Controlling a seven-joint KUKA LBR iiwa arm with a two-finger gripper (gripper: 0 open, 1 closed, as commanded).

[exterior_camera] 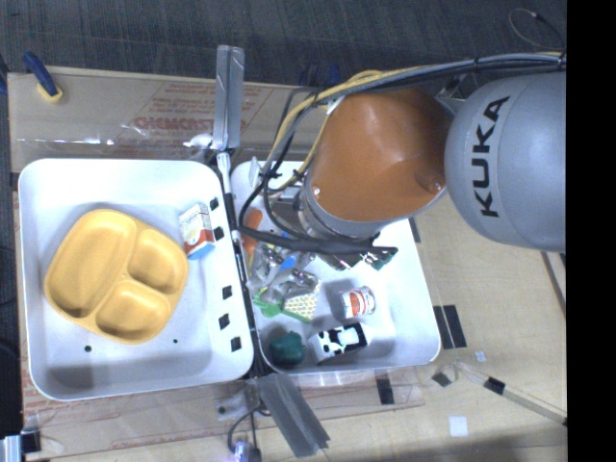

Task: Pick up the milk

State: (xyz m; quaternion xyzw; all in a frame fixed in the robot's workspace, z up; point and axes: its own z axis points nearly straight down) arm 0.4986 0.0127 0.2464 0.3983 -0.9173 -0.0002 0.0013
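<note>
Milk (342, 341), a small cow-print carton, is seen lying at the right bin's (423, 327) near edge beside a can (357, 302). Likely light, crushable; best gripped across flat sides. Gripper state cannot be told.

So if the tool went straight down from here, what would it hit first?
Probably the clutter under the orange wrist, at the right bin's left side; depth is unclear. The milk lies nearer the front rim, off that line.
</note>
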